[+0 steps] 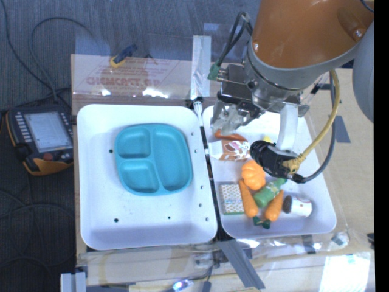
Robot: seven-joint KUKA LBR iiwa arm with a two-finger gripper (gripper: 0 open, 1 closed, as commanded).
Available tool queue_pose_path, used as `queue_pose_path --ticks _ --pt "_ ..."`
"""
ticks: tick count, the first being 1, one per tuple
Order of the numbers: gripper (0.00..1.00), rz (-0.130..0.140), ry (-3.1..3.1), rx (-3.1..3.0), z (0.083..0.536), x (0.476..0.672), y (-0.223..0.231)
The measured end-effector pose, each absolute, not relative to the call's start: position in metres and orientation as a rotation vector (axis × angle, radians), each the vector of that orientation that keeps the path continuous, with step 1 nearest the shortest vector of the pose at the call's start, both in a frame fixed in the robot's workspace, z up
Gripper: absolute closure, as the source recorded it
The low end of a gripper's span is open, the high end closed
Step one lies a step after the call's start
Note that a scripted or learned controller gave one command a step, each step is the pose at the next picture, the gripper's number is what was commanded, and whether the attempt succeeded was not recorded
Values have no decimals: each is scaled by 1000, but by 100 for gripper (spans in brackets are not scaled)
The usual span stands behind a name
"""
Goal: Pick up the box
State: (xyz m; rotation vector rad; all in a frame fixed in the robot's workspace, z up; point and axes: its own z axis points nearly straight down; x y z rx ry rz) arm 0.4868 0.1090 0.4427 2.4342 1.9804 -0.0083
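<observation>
A small flat box (pixel 230 198) with a dotted green and red face lies in the right bin (pixel 322 221), close to its left wall. My gripper (pixel 227 121) hangs over the far left part of that bin, above and beyond the box and apart from it. Just below the gripper lies an orange and white packet (pixel 233 150). The arm's orange band and grey wrist cover the bin's far side.
Beside the box lie an orange (pixel 253 175), two carrots (pixel 248 203) (pixel 274 207), a green item (pixel 266 195) and a white cup (pixel 298 207). A black cable loop (pixel 270 154) hangs from the wrist. The left bin (pixel 97 218) holds a blue divided tray (pixel 152 158).
</observation>
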Motion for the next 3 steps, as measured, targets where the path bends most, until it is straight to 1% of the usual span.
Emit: queue_pose_path --ticks 3 --pt "100 -19 1972 2434 469 492 109"
